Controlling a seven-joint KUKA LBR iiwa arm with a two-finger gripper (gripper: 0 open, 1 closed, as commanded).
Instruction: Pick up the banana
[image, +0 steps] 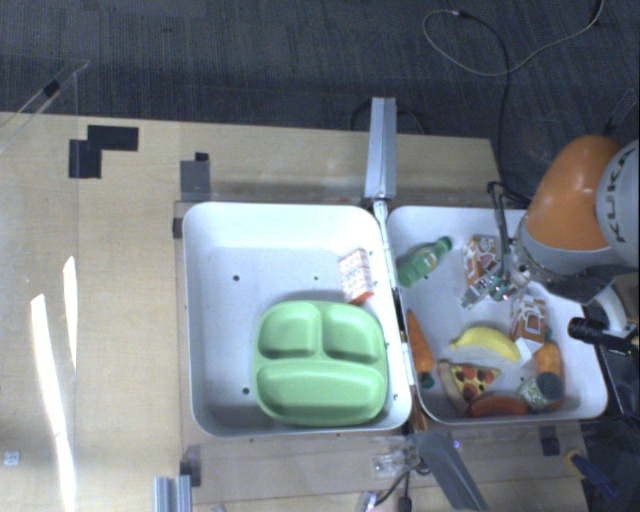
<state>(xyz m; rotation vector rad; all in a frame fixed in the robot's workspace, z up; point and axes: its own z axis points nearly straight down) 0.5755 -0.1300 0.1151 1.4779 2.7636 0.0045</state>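
Wooden counter, two white bins. Banana at six o'clock in right bin, beside pizza slice. End effector at twelve o'clock from it; spread unreadable.

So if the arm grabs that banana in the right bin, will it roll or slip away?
The banana looks smooth and curved, so it may rock or slip sideways. It lies among a pizza slice and a carrot, so nudging probably shifts those.

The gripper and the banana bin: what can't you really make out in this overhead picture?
- Gripper: too small and blurred in the camera view to tell how its fingers stand.
- Arm: cut off by the right edge.
- Right bin: toys around the banana crowd together; those at the lower right overlap and are hard to identify.
- Small packet in the left bin: print too small.
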